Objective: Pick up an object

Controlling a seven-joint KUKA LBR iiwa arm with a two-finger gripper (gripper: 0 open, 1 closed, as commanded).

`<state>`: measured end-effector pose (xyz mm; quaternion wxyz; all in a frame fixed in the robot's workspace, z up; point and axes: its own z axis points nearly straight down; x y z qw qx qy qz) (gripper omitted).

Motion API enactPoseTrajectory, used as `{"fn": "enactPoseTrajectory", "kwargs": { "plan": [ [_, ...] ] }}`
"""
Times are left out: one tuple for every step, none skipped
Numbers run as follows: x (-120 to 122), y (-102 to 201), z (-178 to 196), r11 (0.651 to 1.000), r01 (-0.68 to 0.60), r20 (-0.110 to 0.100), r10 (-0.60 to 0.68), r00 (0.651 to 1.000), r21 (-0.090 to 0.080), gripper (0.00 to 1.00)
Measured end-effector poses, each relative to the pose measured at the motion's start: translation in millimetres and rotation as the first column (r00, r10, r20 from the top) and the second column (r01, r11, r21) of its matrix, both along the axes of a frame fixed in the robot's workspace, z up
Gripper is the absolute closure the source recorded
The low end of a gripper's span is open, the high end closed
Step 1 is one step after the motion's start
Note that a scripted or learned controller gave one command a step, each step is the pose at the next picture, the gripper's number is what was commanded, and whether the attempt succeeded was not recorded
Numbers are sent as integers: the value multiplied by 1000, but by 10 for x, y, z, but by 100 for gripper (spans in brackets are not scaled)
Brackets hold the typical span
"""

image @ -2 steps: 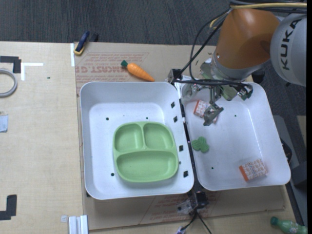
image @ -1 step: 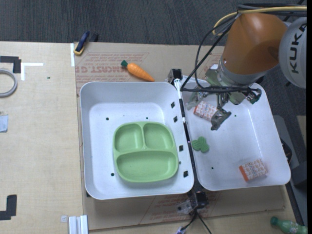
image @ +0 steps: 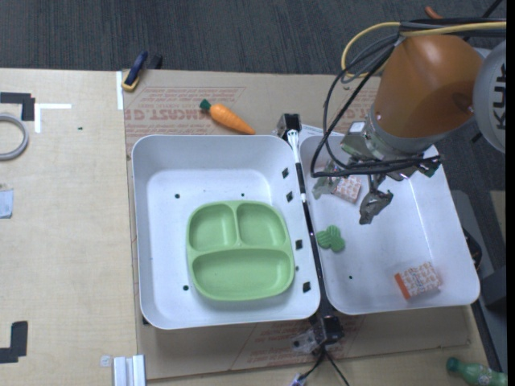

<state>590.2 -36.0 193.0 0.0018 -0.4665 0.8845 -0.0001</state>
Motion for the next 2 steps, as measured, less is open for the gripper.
{"fn": "enactPoseTrajectory", "kwargs": {
  "plan": [
    [-313,-184,0,988,-151,0,151,988,-1,0],
    [519,-281,-2,966,-260,2,260,966,0,0]
  ]
}}
